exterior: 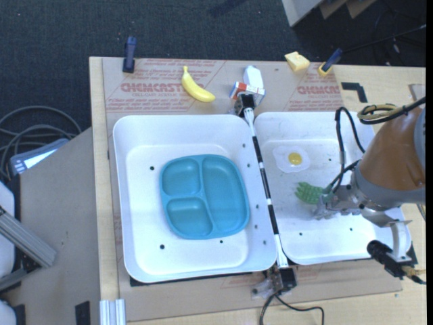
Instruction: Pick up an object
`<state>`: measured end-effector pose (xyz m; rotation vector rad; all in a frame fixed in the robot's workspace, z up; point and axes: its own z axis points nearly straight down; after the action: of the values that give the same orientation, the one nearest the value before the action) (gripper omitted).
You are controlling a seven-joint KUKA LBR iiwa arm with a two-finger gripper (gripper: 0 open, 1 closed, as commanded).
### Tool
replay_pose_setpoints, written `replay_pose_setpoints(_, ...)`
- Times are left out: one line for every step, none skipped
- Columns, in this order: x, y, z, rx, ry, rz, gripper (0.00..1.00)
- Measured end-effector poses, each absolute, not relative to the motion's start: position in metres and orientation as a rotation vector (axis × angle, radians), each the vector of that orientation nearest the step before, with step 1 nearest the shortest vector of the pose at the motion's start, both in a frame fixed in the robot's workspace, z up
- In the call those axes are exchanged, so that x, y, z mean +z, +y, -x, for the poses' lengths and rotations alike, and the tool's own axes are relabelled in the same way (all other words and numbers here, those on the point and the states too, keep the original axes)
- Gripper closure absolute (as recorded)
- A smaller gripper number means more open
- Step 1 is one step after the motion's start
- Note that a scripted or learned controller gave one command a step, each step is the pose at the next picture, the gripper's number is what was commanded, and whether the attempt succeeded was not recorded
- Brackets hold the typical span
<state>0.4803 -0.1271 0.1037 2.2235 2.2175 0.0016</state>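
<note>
A: We see the gripper [323, 207] low in the right bin [318, 249], right against the green object [308, 192]; can we tell how it stands?

B: We cannot; the wrist hides whether it is spread or pinching, so we claim no hold.

A: The green thing lies near the middle of that bin, just below the fried egg [292, 159]; we judge it a light toy, perhaps leafy and soft, likely to flex or slip; we would take it across its narrow middle.

B: The egg looks flat and thin; hard to get under, we think.

A: Our count: two white bins; one egg and one green piece in the right; one blue divided plate [203, 196] in the left bin [135, 154]; one banana [195, 87] on the bench behind.
</note>
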Motion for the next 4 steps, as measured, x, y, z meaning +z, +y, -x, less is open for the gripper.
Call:
replay_pose_setpoints(0.113,-0.127,-0.48,0.002,2.216,-2.224,1.0)
replay_pose_setpoints(0.123,-0.127,-0.481,0.003,2.215,-2.223,1.0)
replay_pose_setpoints(0.132,-0.127,-0.481,0.004,2.213,-2.222,1.0)
replay_pose_setpoints(0.142,-0.126,-0.481,0.004,2.212,-2.222,1.0)
